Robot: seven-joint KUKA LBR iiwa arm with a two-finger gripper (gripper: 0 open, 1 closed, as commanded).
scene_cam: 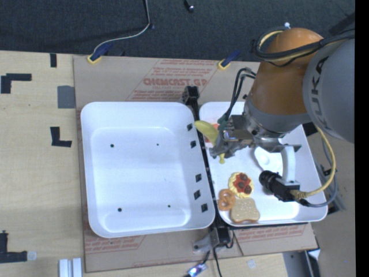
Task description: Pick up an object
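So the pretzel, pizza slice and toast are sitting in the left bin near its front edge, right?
Not quite: the camera view shows the pretzel, pizza slice and toast in the right bin, near its front edge, not in the left bin.

"CHEMCAST" on cardboard sheet (173,81); "KUKA" on arm (323,91)

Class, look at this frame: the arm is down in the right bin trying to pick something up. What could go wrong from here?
1. The gripper works close to the right bin's left wall, beside the banana; it may hit the wall.
2. The pretzel, pizza and bread slice lie crowded together, so a grab there could nudge the neighbours.
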